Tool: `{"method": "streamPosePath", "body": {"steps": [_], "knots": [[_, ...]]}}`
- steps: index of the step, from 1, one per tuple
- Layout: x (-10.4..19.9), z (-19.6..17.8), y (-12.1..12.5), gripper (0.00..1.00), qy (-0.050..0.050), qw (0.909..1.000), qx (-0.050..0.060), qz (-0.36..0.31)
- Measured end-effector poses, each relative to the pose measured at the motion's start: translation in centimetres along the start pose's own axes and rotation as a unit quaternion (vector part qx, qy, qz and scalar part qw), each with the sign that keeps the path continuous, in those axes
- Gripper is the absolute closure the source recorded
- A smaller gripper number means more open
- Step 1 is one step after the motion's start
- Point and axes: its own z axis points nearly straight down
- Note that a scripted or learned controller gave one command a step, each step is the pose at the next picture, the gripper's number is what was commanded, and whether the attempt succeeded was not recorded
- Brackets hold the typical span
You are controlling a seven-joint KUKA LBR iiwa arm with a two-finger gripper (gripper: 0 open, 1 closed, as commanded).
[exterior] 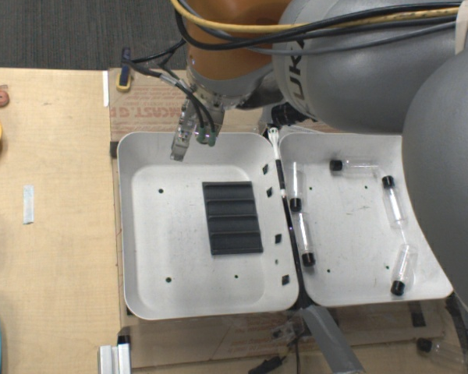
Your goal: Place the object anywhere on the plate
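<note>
A black ribbed rectangular plate (pixel 233 217) lies flat in the middle of the left bin (pixel 144 287). Several clear tubes with black caps lie in the right bin (pixel 351 287): one (pixel 355 164) near its back, one (pixel 395 203) at its right side, one (pixel 303 238) along its left wall. My gripper (pixel 193 140) hangs over the back edge of the left bin, behind and to the left of the plate. Its two fingers stand apart, open, with nothing between them.
The arm's large grey body and orange band (pixel 234 14) cover the back and right of the scene, over part of the right bin. To the left is a wooden bench top (pixel 54 209) with small items at its left edge. Cardboard (pixel 152 107) lies behind the left bin.
</note>
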Motion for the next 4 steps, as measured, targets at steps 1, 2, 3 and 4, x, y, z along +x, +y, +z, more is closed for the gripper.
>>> {"method": "streamPosePath", "body": {"steps": [1,2,3,4], "knots": [[4.5,-0.8,-1.2,1.00,0.000,0.9992,0.000,-0.040],[0.8,5.6,-0.1,1.00,0.000,0.9920,-0.001,-0.126],[3.1,3.8,-0.9,1.00,0.000,0.9843,0.000,-0.176],[3.4,3.2,-0.9,1.00,-0.001,0.9797,-0.001,-0.200]]}}
